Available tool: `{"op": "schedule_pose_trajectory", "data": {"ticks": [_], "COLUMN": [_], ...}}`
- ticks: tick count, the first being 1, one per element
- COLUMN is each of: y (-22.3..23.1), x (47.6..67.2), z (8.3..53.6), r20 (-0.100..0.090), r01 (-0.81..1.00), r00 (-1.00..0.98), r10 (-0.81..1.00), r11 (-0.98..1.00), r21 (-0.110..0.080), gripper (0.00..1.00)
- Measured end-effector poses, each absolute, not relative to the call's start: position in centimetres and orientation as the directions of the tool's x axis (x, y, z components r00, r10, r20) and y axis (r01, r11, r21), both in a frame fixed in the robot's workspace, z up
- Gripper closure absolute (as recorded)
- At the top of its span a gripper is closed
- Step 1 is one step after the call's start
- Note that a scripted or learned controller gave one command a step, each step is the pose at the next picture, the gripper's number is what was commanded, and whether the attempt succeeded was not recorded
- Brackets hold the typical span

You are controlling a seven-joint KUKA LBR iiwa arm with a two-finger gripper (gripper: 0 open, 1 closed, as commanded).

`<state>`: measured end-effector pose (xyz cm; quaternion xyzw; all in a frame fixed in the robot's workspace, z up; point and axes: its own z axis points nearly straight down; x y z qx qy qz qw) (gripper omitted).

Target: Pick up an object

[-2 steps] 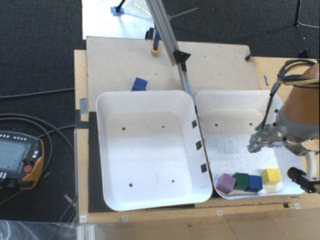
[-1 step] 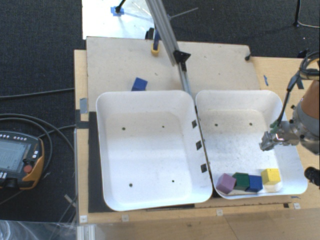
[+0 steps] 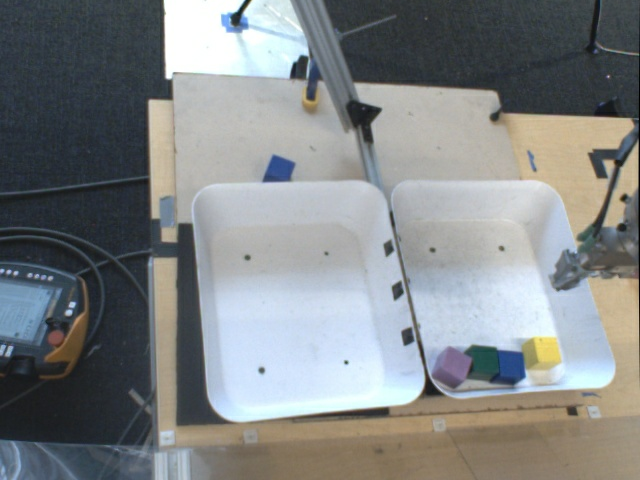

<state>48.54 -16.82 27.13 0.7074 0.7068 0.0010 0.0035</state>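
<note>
Four small blocks are bunched along the lower edge of the right bin [image 3: 560, 213], in the lower right of the frame: a purple block [image 3: 452, 365] at the left end, a green block [image 3: 482, 361] touching it, a blue block [image 3: 510, 367] just beside that, and a yellow block [image 3: 541, 352] at the right end, resting on something pale that is too small to make out. Any of them would serve as the object to pick up. The gripper [image 3: 566, 273] sits at the right edge of the frame, over the right rim of that bin and above the cluster in the picture, well apart from the blocks; whether its pincer is apart or together I cannot tell at this size. Nothing is visibly carried. By my reading the step in hand is the approach: the next move calls for travelling down-frame toward the lower wall, then descending on one block, and the tight packing against the wall may make a clean grasp awkward. The left bin [image 3: 215, 208] holds no blocks. Counted: two bins, four blocks, one of each colour. Beyond them, a separate blue piece [image 3: 279, 169] lies on the bench [image 3: 430, 133] above the left bin, and a control pendant [image 3: 35, 316] sits at the far left.
</note>
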Motion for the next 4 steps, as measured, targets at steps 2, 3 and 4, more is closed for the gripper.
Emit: {"op": "schedule_pose_trajectory", "data": {"ticks": [2,3,4], "y": [-11.3,-9.5,-17.7], "x": [48.5,50.4,48.7], "z": [25.7,20.9,14.3], "r20": [0.000,0.001,-0.003], "r01": [1.000,1.000,1.000], "r00": [-0.007,-0.007,0.006], "r10": [1.000,1.000,1.000], "r11": [0.007,0.007,-0.006], "r21": [0.002,-0.002,-0.004], "gripper": [1.00,1.00,1.00]}}
